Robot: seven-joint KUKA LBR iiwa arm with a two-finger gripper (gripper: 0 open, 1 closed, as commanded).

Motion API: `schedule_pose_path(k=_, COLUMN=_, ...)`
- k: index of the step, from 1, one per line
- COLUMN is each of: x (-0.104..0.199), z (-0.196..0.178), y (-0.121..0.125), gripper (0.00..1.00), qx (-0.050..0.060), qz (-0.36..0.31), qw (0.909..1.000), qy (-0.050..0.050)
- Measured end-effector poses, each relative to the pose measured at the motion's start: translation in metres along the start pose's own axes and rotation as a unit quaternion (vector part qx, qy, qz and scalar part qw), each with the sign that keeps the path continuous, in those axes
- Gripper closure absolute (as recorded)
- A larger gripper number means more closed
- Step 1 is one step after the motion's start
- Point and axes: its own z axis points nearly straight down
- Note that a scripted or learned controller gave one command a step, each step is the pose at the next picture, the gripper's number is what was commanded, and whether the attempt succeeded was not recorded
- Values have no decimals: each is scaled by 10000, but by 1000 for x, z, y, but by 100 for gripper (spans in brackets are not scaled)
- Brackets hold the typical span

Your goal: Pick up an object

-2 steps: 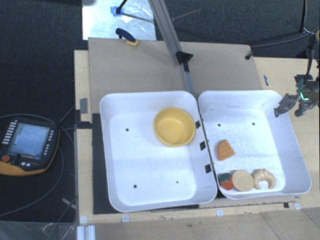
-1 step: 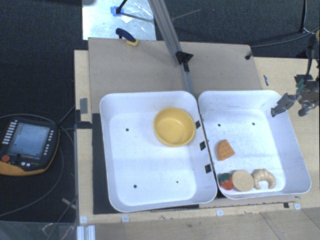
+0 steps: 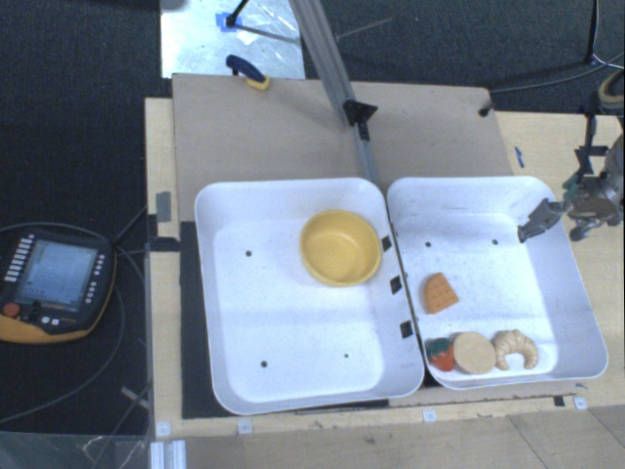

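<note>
My gripper (image 3: pixel 550 231) hangs over the far right corner of the right bin (image 3: pixel 469 213). It is open, with nothing between its fingers. Well below it in that bin lies an orange wedge (image 3: pixel 439 292). Along the bin's near wall sit a small red and green piece (image 3: pixel 441 354), a round beige disc (image 3: pixel 475 353) and a croissant (image 3: pixel 516 349), close together. A yellow bowl (image 3: pixel 340 247) stands upright in the left bin (image 3: pixel 244 360), near its far right corner.
A slanted metal pole (image 3: pixel 327 57) ends in a black clamp just behind the gap between the bins. A teach pendant (image 3: pixel 54 281) lies on the floor at the left. The bins' rims touch in the middle.
</note>
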Motion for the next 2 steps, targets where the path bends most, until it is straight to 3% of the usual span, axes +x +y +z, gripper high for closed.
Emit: schedule_pose_path(k=2, x=-1, z=87, y=-5, gripper=0, qx=1, qz=-1, qw=10000, qy=2)
